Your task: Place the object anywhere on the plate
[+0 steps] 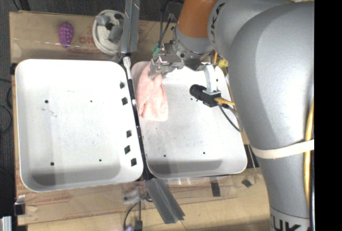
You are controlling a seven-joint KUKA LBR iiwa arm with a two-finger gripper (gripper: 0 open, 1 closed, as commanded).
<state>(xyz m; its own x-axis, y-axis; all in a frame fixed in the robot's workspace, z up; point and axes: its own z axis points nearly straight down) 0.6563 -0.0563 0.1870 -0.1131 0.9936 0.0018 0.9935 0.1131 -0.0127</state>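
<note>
Right now my tool (159,67) sits at the top edge of the pink cloth (152,95) in the right bin (214,160) — grasp unclear. No plate in sight — next I need a lift.

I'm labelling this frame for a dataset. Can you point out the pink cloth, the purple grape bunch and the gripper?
pink cloth (152,97): camera view, middle of the crumpled fabric.
purple grape bunch (65,33): camera view, centre of the cluster.
gripper (158,66): camera view, at its fingertips above the cloth's top edge.
</note>
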